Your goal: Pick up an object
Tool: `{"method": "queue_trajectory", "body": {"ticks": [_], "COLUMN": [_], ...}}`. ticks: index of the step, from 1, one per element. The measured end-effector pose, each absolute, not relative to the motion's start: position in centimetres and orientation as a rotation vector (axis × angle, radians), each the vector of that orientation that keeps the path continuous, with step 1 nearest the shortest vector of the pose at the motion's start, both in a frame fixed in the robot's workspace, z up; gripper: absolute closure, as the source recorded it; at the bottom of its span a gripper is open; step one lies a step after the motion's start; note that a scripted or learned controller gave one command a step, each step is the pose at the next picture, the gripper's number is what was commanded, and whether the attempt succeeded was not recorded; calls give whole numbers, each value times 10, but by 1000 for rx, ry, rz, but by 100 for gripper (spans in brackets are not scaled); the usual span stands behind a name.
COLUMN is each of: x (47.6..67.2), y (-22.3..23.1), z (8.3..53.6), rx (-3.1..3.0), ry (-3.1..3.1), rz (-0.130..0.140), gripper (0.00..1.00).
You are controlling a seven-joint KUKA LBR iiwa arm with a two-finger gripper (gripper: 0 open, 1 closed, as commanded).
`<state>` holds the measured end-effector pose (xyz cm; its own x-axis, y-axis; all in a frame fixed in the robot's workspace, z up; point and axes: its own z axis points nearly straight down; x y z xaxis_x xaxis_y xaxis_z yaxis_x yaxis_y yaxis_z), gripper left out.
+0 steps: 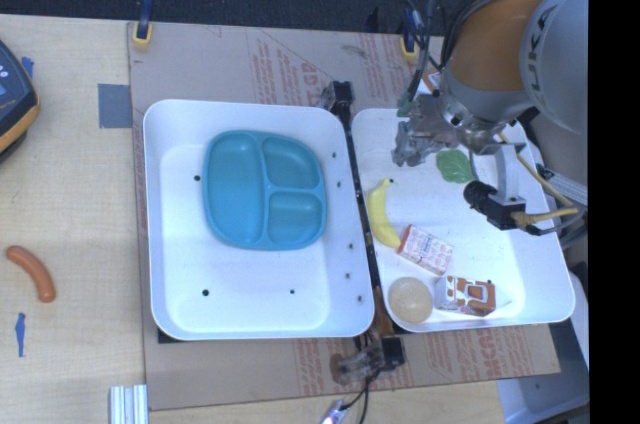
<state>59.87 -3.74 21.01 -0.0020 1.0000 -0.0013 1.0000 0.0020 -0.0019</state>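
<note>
- Low right of frame: carton (467, 295), round cap (409, 300), packet (426, 249), banana (380, 213) crowded in right bin (545, 262); risk of nudging a neighbour.
- Upper right: gripper (412, 144) beside green piece (455, 165); jaws' state impossible to tell, nothing visibly held.
- Left bin (170, 242): blue tray (265, 189), probably too wide to grip.

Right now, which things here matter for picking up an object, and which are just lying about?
For the job: gripper, banana, green item, pink packet, round tan item, small carton, all in the right bin.

Lying about: blue divided plate in the left bin, sausage on the bench.
</note>
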Motion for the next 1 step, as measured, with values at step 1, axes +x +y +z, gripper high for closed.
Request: {"method": "queue_trajectory", "body": {"ticks": [1], "x": [610], "y": [4], "z": [212], "rx": [-2214], "ry": [-2227], "rz": [3], "gripper": [100]}}
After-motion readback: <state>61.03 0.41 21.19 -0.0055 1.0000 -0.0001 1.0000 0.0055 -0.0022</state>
